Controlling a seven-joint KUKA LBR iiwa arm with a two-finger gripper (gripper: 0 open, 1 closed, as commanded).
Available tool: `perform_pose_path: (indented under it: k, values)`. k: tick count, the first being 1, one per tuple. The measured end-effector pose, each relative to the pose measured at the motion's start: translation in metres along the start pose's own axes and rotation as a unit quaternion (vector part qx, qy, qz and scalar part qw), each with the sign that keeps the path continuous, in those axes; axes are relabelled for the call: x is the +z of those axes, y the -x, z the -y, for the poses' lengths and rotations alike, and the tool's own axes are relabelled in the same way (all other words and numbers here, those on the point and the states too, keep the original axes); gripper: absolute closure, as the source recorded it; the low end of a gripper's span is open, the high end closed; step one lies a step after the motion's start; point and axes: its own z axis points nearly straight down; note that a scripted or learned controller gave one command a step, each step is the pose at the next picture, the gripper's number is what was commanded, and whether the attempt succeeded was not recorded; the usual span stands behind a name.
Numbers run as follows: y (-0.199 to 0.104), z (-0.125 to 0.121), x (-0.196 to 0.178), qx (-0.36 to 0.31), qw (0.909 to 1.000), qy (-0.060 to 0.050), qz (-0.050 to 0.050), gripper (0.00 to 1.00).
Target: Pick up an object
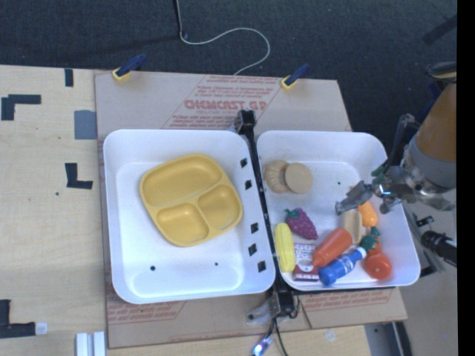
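Gripper over right bin, fingers spread open, nothing held. Orange piece just beside it; carrot near.

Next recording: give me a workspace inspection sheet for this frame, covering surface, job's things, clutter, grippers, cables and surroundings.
Surface: two white bins side by side, left bin and right bin, on cardboard sheet over a wooden bench.
Job's things: in the right bin, toy corn, grapes, carrot, blue bottle, round tan biscuit pieces, red toy.
Clutter: yellow divided plate in the left bin.
Grippers: gripper over the right bin's right side; jaws unclear.
Cables: white cable on dark floor behind.
Surroundings: two clamps on the cardboard's far edge.
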Motion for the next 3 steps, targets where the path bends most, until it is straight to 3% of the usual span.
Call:
perform_pose_path:
  k: [1,2,3]
  values:
    - [-0.046,0.016,0.066,-0.001,1.0000,-0.004,-0.002,0.00]
    - [-0.139,0.002,0.052,-0.005,1.0000,0.000,-0.001,0.00]
    - [-0.134,0.003,0.043,-0.001,1.0000,-0.002,0.000,1.00]
